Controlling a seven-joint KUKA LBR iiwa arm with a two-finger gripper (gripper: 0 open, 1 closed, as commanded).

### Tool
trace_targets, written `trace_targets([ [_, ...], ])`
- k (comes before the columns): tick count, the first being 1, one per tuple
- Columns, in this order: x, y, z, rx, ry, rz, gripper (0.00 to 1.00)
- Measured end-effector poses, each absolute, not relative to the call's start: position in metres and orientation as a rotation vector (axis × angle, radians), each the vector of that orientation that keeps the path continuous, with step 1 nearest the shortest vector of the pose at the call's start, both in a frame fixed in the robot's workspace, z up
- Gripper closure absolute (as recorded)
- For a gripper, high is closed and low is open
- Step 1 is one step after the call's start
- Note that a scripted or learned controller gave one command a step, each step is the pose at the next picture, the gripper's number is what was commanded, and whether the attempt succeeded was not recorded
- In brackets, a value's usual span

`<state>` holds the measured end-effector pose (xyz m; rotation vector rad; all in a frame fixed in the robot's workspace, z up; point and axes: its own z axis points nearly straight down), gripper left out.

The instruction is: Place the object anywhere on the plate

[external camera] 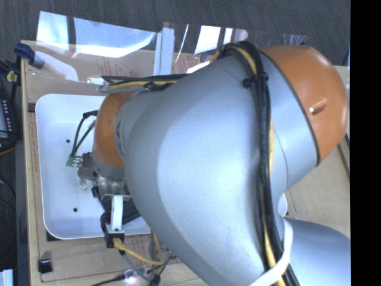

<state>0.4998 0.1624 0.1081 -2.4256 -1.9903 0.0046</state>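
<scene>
The big grey arm [220, 171] crowds the view, its bulk covering most of the worktop [27, 159] and the whole right side. Its orange band [110, 133] and wrist reach down over the left white bin [53, 159], where the claw [89, 174] sits low above the bin floor, near the middle. Cables [83, 130] loop beside it and a yellow-and-black bundle [262, 130] runs along the arm. Whether the claw is spread or pressed together cannot be told. No object or plate can be made out; the arm hides much of the bins.
</scene>
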Motion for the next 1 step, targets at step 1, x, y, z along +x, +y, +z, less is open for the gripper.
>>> trace_targets([
  [1, 0.4858, 0.1003, 0.2116, -2.217, -2.222, 0.002, 1.0],
])
